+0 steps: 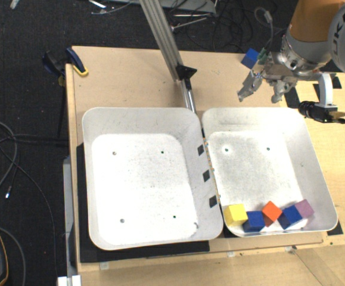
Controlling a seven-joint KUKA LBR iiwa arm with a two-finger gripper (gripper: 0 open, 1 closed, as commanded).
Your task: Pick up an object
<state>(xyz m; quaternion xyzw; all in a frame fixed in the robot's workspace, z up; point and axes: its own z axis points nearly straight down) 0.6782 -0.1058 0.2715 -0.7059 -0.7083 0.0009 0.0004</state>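
Illumination is even and fairly bright across the bench (pixel 130 76), consistent with diffuse overhead light. The two white bins, left bin (pixel 100 130) and right bin (pixel 315 159), render near full brightness but keep their dark speckle, so exposure holds without clipping. Shadows are soft and short: a narrow dark margin lies under the left bin's near rim, and faint shading sits beneath the coloured blocks (pixel 270 214) in the right bin's near corner. The surrounding dark floor (pixel 23 100) records as near black with little detail. Focus is moderate throughout; edges appear slightly soft and grainy. The arm's orange band (pixel 315 14) shows a mild highlight. Straight edges show no evident bowing.
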